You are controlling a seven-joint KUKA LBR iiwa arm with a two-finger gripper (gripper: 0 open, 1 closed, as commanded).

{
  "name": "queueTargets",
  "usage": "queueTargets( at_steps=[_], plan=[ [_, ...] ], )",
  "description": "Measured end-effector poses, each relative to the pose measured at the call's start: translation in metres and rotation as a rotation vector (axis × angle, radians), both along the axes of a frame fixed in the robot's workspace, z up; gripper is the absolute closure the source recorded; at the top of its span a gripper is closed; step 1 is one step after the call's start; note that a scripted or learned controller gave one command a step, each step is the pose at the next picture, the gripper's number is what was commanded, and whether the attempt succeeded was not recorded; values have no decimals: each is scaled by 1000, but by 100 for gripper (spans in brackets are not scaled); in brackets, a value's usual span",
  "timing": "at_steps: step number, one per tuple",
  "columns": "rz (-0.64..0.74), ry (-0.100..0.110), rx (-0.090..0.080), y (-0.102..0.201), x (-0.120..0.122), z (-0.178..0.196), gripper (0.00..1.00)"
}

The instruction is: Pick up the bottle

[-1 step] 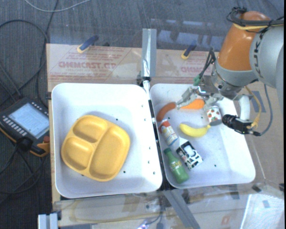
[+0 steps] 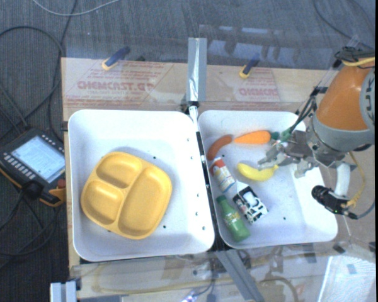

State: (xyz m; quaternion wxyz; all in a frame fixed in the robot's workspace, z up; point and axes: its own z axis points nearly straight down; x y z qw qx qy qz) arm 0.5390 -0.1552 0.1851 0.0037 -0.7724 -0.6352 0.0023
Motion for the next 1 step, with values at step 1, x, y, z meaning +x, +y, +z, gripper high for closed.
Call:
queueTargets(
  at_steps=[1],
  plan=[
    [-51,2,-1,73,-17,-5,0]
  ],
)
